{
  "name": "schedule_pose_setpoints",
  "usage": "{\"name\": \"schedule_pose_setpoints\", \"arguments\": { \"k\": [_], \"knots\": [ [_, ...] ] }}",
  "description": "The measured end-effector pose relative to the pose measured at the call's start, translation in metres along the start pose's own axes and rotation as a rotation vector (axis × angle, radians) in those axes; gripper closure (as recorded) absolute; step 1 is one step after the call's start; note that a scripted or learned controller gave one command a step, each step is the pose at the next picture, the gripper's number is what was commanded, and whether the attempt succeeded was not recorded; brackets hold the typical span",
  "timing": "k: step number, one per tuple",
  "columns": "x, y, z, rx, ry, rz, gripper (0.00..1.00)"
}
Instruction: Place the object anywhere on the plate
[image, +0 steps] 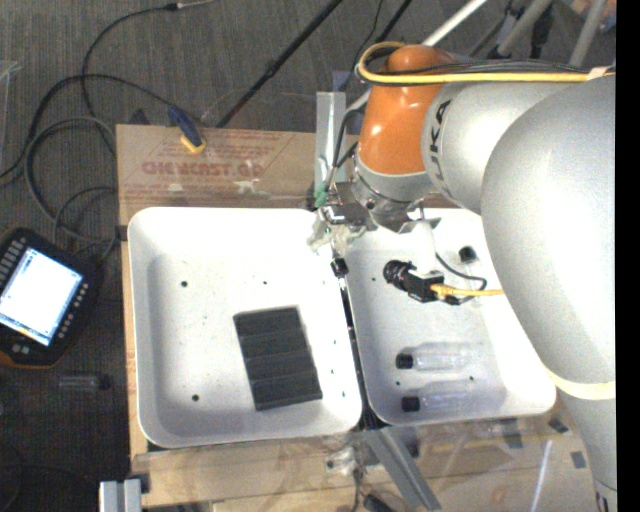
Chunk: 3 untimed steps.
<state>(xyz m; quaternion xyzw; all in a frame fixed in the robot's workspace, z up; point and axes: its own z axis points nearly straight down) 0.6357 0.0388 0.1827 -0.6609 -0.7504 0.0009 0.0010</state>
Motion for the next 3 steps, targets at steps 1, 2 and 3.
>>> {"name": "schedule_pose_setpoints", "arguments": {
  "k": [1, 2, 3],
  "knots": [
    [0.0, 0.0, 0.0, 0.0, 0.001, 0.0, 0.0],
    [0.072, 0.034, 0.035, 0.0, -0.001, 0.013, 0.0],
    [0.145, 0.03, 0.094, -0.01, -0.001, 0.057, 0.0]
  ]
}}
